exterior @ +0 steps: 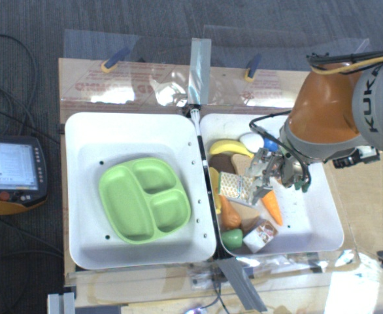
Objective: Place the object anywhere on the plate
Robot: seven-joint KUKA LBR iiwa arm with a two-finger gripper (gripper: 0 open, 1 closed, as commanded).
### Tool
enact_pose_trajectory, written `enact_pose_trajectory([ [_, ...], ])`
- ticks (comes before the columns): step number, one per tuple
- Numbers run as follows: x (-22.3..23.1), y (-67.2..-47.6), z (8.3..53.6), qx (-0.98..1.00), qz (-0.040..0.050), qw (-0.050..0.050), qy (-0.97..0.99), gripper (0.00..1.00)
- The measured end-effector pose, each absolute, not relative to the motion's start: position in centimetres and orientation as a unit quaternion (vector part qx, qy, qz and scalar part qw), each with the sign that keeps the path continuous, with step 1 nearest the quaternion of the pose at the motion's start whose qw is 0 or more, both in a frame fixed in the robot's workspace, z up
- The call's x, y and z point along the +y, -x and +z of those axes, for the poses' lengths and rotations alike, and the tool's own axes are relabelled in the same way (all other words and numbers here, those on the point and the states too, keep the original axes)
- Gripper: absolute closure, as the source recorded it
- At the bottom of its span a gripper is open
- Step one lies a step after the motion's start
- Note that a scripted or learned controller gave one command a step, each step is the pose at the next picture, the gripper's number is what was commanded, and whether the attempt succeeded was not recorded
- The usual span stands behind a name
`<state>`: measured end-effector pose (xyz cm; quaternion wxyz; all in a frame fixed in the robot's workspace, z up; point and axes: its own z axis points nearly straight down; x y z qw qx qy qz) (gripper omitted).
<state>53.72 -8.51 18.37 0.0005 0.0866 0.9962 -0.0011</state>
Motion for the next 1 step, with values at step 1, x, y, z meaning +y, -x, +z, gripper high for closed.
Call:
enact_pose_trajectory([
  [1,-0.62,-48.51,21.42,1.000,0.0005,0.001,-0.029,1.00],
])
